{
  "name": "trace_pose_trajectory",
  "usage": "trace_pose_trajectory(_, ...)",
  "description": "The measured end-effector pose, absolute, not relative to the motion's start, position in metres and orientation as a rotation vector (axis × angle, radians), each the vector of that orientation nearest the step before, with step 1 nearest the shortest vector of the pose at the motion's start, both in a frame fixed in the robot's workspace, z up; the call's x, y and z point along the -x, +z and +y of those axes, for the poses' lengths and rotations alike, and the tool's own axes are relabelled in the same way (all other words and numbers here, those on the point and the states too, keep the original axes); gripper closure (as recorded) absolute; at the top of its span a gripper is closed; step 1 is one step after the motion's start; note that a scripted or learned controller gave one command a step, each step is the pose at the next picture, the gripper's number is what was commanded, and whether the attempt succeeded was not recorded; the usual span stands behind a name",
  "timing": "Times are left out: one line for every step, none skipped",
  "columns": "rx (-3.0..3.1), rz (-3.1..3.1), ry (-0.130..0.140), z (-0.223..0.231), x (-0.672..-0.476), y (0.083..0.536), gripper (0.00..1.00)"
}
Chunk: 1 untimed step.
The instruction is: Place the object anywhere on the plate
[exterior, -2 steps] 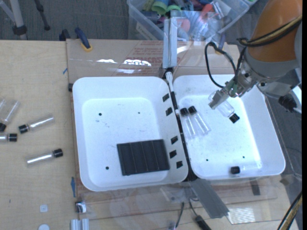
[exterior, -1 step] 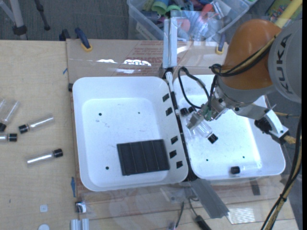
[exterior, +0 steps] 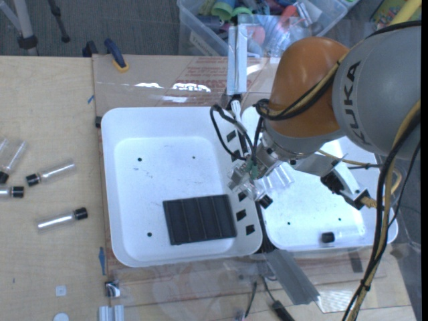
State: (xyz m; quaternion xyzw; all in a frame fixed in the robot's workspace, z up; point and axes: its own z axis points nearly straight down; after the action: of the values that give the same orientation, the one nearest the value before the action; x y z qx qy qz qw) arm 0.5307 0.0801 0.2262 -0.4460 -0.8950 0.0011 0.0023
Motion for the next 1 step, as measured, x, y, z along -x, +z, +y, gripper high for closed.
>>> trace_pose_trajectory(2.213,-2.229,0.004,0.1057,-0.5284,0.2288,1.0)
